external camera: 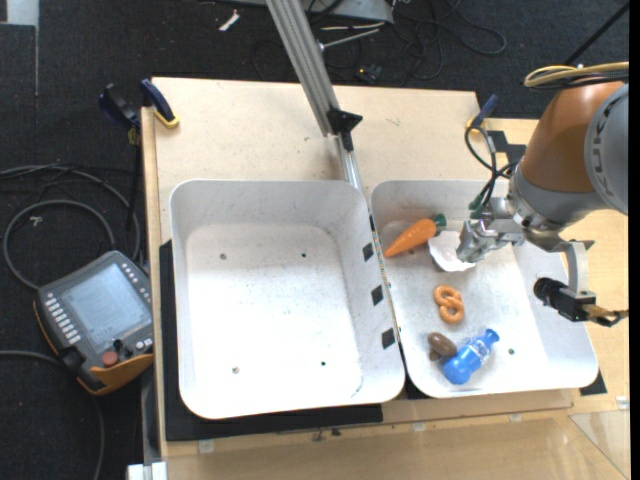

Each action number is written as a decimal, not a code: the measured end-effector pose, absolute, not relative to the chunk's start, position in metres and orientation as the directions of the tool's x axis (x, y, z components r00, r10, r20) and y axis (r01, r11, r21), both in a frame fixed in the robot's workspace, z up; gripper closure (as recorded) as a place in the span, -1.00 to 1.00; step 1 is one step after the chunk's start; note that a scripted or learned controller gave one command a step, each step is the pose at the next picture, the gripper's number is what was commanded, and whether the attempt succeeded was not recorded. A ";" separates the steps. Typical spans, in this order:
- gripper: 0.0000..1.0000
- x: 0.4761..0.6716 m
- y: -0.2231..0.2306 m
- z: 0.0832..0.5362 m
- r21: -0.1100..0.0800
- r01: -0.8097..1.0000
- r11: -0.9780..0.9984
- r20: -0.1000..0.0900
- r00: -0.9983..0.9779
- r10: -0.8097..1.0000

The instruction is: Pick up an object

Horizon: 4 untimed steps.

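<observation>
The gripper is seen low in the right bin, directly over a flat white object; whether it is open or closed cannot be told, and nothing is seen gripped. The step is judged to be the approach for a grasp; a firm closing and a lift would be called for next. A tapered orange carrot lies just beside it. A twisted pretzel, a brown lump and a glossy blue bottle lie nearer the front.
</observation>
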<state>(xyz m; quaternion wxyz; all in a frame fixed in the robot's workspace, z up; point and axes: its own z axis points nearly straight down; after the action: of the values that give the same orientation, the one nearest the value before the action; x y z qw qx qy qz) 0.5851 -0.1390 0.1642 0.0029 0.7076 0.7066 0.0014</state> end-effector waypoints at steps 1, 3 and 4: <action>1.00 0.579 -0.146 0.214 0.006 1.000 -0.002 -0.002 0.002 1.000; 1.00 0.569 -0.088 0.219 -0.002 1.000 0.008 0.002 -0.008 1.000; 1.00 0.566 -0.028 0.230 0.001 1.000 0.009 0.002 -0.009 1.000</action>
<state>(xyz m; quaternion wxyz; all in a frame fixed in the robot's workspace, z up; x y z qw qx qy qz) 0.5661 -0.0279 0.2297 -0.0004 0.7038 0.7104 0.0011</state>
